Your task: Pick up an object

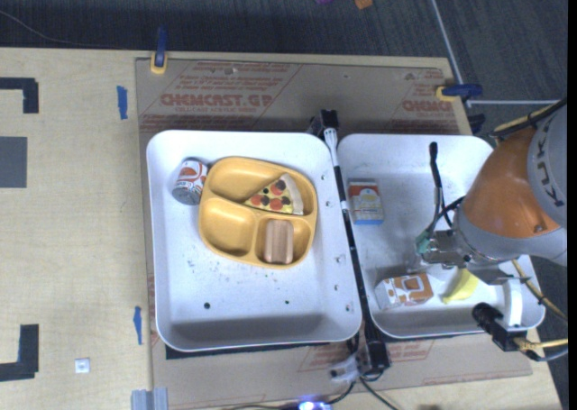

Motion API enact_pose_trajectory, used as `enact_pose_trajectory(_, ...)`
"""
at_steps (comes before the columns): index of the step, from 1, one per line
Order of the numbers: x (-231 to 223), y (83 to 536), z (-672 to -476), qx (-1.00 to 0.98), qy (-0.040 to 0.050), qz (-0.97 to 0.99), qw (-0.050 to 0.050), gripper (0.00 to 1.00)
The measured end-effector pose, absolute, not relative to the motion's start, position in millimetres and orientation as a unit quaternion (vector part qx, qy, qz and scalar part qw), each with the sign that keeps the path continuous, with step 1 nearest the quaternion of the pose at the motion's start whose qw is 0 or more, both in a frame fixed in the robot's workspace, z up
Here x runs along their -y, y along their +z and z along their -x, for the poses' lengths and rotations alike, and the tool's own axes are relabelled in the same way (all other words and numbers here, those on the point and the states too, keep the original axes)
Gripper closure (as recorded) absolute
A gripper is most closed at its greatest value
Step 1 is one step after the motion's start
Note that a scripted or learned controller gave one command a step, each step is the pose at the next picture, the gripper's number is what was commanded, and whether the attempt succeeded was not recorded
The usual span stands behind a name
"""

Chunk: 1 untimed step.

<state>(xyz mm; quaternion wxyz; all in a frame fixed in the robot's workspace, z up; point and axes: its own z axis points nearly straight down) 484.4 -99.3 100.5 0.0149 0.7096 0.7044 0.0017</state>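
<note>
In the right bin point(397, 160) lie a small box with a red-and-white label point(365, 202), a small orange-and-white packet point(406, 290) near the front wall, and a yellow banana-like piece point(462, 287) beside it. My gripper point(439, 250) hangs over the right bin, just above and between the packet and the yellow piece. The wrist and orange band point(509, 196) cover it from above. Nothing shows between its fingers.
The left bin point(180, 300) holds a yellow divided plate point(222, 219) with a toy pizza slice point(278, 194) and a toy hot dog point(278, 241), and a small can point(188, 180) beside the plate. A black cable point(435, 174) runs across the right bin.
</note>
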Motion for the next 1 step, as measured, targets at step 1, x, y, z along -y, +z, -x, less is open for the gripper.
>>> enact_pose_trajectory(1,99.2,100.3,-484.3,-0.704,0.0017,-0.710,0.015,0.00)
